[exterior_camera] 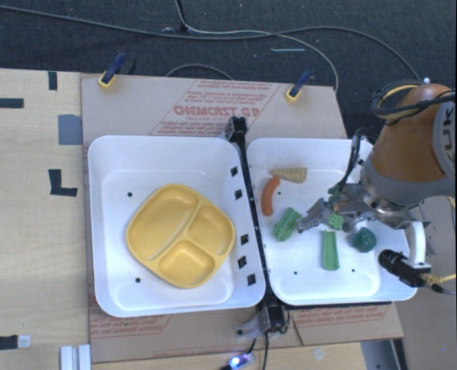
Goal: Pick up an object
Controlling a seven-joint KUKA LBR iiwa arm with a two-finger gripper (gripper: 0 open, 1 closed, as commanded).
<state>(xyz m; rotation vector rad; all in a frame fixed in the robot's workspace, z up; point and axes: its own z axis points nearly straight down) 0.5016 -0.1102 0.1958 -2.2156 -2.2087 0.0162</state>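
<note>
My gripper (313, 216) hangs low over the middle of the right bin (367, 287), open, with nothing between its fingers. Just left of its tips lies a green block (287, 223). A small light green piece (336, 222) sits right under the gripper's body. A green stick (330, 250) lies below it, and a dark green round thing (362, 241) is to its right. An orange sausage shape (268, 195) and a tan piece (292, 175) rest further up the bin.
The left bin (105, 206) holds a yellow divided plate (180, 234). A black divider (247, 206) runs between the bins. The arm's orange and grey wrist (409, 153) looms over the right bin's right side. Cables cross the dark floor behind.
</note>
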